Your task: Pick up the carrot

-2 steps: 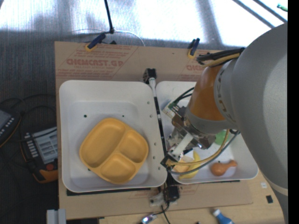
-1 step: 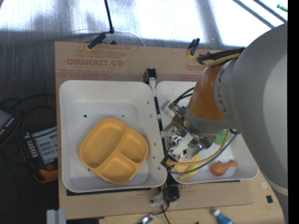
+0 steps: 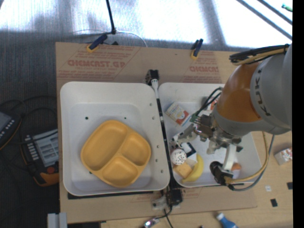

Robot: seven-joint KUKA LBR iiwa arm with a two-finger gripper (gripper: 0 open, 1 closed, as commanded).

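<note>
The gripper (image 3: 209, 137), open or shut impossible to tell, hangs in the right bin (image 3: 185, 87) near the banana (image 3: 197, 169), while the carrot (image 3: 236, 166), seemingly the orange bit by the near-right corner, sits half hidden, risking a wrong grab.

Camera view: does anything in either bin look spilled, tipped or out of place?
Nothing looks spilled or broken. The yellow divided plate sits turned at an angle to the walls of the left bin. In the right bin, the banana and a pale ball crowd the near left corner, and the arm hides much of the rest.
</note>
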